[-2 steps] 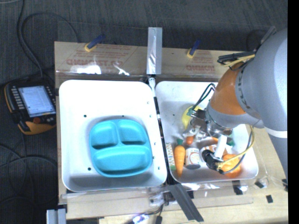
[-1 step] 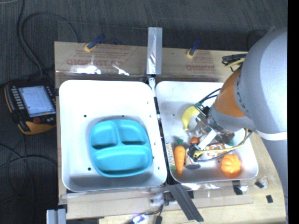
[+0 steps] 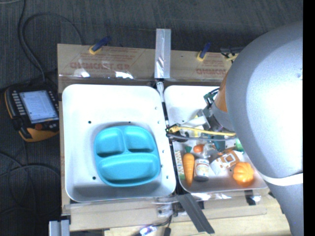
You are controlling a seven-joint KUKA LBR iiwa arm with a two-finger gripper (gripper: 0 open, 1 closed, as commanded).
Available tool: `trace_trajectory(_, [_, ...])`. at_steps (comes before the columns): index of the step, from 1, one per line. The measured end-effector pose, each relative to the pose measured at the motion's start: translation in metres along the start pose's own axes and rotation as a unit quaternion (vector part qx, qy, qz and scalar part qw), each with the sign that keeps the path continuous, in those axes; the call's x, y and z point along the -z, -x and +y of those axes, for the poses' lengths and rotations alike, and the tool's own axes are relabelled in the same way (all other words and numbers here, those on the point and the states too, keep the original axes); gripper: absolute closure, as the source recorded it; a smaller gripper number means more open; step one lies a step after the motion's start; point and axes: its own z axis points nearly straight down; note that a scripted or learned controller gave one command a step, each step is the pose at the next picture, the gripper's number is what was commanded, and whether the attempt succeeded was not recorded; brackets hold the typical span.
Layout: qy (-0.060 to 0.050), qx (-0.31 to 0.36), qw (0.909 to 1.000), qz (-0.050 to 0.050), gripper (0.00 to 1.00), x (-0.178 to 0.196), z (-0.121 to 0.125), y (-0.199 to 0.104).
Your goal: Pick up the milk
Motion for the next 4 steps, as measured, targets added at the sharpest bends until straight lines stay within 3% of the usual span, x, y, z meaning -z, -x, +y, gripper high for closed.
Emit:
trace_trajectory(1, [0.0, -0.003, 1.0, 0.0, 1.0, 0.0, -0.07, -0.006])
trace_trajectory(2, [0.003, 0.001, 1.0, 0.004, 1.0, 0.253, -0.104, 0.001])
trace_trajectory(3, [0.003, -0.002, 1.0, 0.002, 1.0, 0.157, -0.158, -0.027])
trace_trajectory(4, [0.001, 0.02, 0.9998, 0.001, 1.0, 0.061, -0.168, -0.161])
